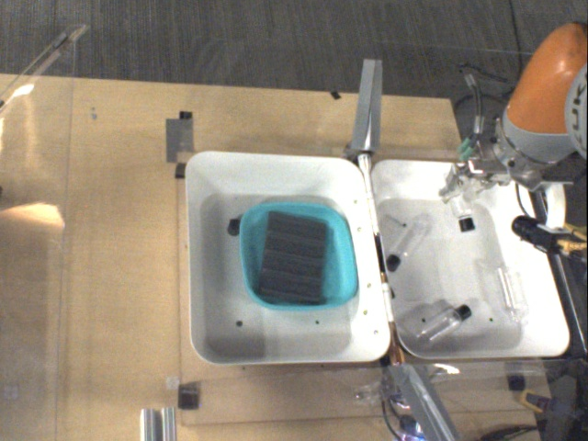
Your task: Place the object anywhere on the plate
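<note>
The left bin [276,257] contains a turquoise plate [342,263], and a dark ribbed block [292,258] lies on the plate. The right bin [473,263] contains several clear vials with dark caps; one vial [443,322] lies near its front wall. The arm [548,95] stands over the right bin's rear right corner, with the gripper [459,186] above the bin's rear area.

A pale wooden bench [101,283] fills most of the view, with a bright patch of glare [32,214] near its left edge. Beyond its far edge lies dark grey carpet [257,16], crossed by a thin black cable [511,7]
</note>
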`<state>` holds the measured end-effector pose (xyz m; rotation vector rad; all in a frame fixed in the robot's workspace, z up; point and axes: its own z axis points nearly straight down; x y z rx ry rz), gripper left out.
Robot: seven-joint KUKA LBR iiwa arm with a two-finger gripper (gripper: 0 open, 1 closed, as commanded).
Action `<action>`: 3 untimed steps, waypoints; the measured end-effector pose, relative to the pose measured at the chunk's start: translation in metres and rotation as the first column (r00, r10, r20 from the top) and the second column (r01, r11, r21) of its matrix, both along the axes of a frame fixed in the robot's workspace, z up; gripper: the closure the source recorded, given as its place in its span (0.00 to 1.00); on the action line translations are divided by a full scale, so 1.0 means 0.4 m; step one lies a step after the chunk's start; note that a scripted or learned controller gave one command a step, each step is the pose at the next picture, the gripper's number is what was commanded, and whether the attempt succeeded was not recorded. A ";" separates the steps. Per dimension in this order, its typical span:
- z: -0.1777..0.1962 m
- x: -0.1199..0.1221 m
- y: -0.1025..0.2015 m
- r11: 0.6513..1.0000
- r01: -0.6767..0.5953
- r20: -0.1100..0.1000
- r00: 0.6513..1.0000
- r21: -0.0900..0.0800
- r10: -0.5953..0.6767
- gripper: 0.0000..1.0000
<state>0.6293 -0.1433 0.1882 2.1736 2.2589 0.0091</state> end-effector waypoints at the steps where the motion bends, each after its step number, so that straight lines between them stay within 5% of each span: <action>1: -0.007 -0.144 0.253 0.974 -0.224 -0.004 0.974 0.000 0.224 1.00; 2: -0.008 -0.212 0.367 0.927 -0.376 -0.004 0.927 0.000 0.376 1.00; 3: -0.008 -0.212 0.366 0.927 -0.376 -0.004 0.927 0.000 0.376 0.00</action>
